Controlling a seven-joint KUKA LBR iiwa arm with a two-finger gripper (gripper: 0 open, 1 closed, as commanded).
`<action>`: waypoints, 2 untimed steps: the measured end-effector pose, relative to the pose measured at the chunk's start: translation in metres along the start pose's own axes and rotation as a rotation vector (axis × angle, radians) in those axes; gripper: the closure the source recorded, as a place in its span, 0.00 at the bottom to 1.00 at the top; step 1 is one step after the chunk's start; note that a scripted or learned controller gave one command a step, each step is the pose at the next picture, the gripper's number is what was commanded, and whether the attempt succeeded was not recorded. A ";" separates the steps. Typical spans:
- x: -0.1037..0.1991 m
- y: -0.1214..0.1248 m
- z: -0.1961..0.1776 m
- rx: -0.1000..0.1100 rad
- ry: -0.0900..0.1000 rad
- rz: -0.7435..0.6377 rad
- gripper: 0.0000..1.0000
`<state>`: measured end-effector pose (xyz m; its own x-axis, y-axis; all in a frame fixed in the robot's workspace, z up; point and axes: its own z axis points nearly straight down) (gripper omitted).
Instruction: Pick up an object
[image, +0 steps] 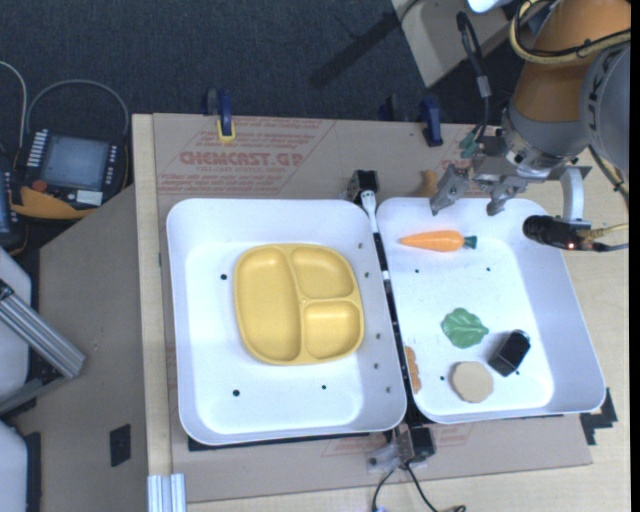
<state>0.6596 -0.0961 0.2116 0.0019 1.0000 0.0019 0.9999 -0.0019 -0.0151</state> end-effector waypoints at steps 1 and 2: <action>0.000 0.003 -0.009 -0.015 -0.002 -0.002 0.00; -0.002 0.002 0.054 -0.009 -0.001 -0.002 0.00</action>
<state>0.6609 -0.0980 0.1572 0.0000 1.0000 0.0005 1.0000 0.0000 -0.0058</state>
